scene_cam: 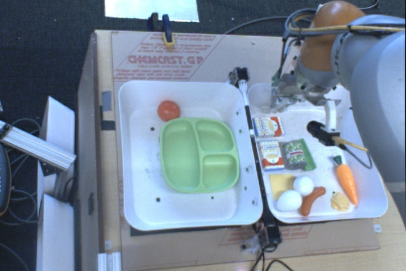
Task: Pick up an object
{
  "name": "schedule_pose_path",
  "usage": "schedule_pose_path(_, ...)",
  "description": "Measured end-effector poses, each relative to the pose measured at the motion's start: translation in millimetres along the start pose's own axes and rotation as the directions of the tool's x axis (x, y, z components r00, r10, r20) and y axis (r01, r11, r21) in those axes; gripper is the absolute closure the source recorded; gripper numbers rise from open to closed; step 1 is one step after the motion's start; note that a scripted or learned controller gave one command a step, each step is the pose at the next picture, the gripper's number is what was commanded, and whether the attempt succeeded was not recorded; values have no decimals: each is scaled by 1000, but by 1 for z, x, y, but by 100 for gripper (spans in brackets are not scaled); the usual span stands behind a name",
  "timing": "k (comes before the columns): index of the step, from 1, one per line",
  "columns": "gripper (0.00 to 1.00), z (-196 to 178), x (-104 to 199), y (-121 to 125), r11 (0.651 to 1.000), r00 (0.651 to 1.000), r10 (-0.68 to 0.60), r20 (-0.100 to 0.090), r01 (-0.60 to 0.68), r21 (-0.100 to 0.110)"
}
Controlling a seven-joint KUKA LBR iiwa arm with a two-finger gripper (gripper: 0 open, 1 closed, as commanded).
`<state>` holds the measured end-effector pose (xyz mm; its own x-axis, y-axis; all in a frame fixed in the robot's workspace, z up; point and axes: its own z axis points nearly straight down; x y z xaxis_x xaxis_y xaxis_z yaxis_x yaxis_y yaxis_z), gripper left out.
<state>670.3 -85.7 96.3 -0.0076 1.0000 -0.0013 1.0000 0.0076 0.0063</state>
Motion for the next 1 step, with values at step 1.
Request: schedule_pose_path(1, 0, 0, 0, 0, 1000, 1000, -1, 0, 1, 0)
